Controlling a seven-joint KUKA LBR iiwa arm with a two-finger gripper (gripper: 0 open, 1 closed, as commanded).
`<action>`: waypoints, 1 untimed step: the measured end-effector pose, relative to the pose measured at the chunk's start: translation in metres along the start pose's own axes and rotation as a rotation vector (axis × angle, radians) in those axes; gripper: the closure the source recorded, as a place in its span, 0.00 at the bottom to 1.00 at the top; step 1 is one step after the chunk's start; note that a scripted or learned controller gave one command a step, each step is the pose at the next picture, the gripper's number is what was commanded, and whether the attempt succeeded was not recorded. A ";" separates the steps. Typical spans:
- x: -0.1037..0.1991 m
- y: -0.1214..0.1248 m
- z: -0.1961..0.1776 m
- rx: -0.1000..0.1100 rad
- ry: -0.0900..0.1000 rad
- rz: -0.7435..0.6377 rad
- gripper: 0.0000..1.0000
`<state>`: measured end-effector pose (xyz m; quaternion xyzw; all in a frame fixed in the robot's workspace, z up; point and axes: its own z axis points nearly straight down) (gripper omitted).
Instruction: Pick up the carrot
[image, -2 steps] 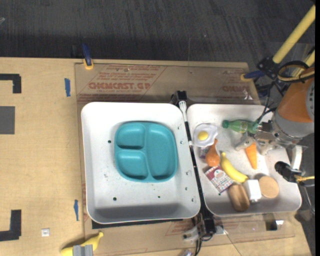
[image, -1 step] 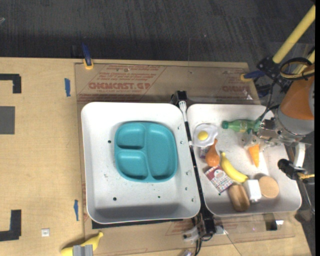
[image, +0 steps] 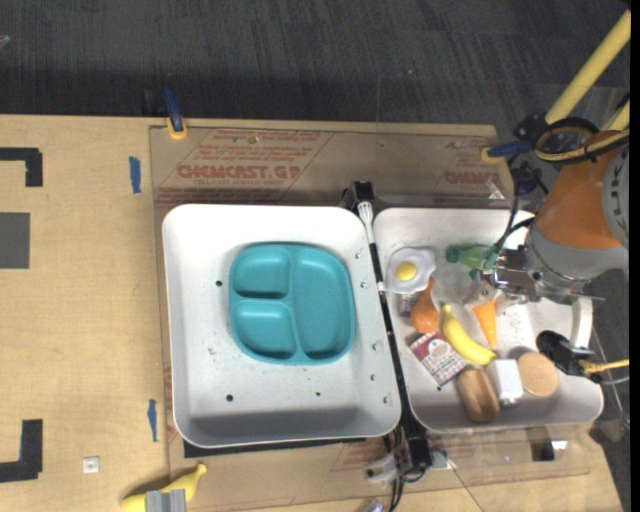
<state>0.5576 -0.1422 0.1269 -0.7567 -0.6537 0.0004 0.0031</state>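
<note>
The carrot (image: 485, 322) is seen in the right bin (image: 580, 405), long axis roughly upright in view, beside the banana (image: 466, 340). The end effector (image: 505, 280) is poised just above its upper end; its opening cannot be told.

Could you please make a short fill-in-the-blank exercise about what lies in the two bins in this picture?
1. The teal divided plate lies in the ______ bin of the camera view.
2. The banana is coloured ______.
3. The fried egg toy lies in the right bin, near the corner closest to the ______ bin.
4. The gripper is over the ______ bin, close to the orange carrot.

Missing words: left; yellow; left; right
</note>
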 end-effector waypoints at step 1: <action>0.057 0.061 -0.088 -0.013 -0.003 -0.039 1.00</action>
